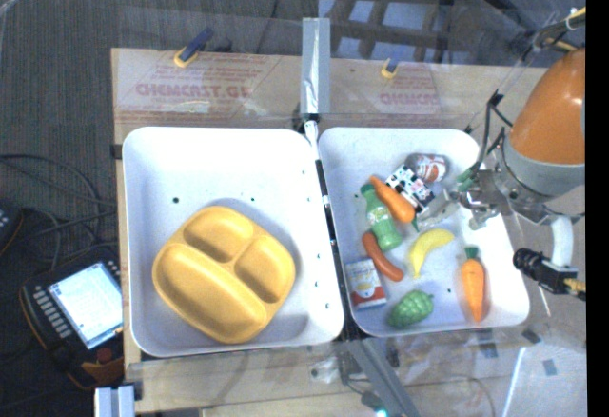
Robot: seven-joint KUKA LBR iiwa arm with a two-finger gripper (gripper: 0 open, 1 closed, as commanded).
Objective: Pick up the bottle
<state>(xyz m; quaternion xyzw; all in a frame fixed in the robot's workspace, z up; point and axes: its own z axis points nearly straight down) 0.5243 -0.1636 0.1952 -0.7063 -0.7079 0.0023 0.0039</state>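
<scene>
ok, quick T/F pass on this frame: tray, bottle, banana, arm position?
1. The yellow divided tray sits in the left bin. True.
2. The green bottle lies in the left bin. False: it is in the right bin, beside a carrot.
3. The banana is in the right bin. True.
4. The gripper is over the left bin. False: it is at the right bin's right side, apart from the bottle.
5. Two carrots are in the right bin. True: the second carrot lies near the right wall.
</scene>
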